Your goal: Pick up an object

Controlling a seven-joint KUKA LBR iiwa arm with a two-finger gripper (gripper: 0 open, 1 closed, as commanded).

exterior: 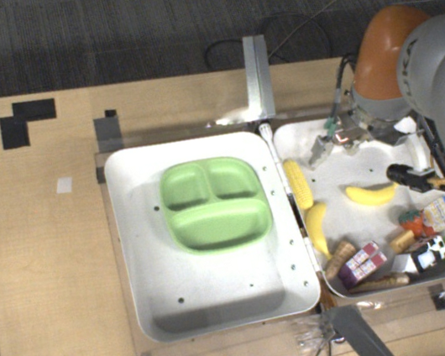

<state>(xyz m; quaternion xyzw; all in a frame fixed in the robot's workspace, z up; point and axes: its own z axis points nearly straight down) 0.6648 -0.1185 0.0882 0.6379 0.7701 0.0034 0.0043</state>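
My gripper (321, 149) hangs over the far left part of the right bin (372, 157), above bare bin floor, with nothing visibly between its jaws. Just to its left and nearer the front, a corn cob (298, 183) lies along the bin's left wall. Below the cob is a yellow banana (318, 228). A second banana (370, 194) lies in the bin's middle, in front of the gripper. Along the front edge are a purple carton (363, 263), a brown cylinder (338, 255) and a black-and-white toy (436, 252).
The left bin (148, 263) holds a green divided plate (214, 202). A red-and-orange piece (417, 226) and a small pale box (441, 211) sit at the right bin's right side. The grey arm (444, 82) rises over the bin's far right corner.
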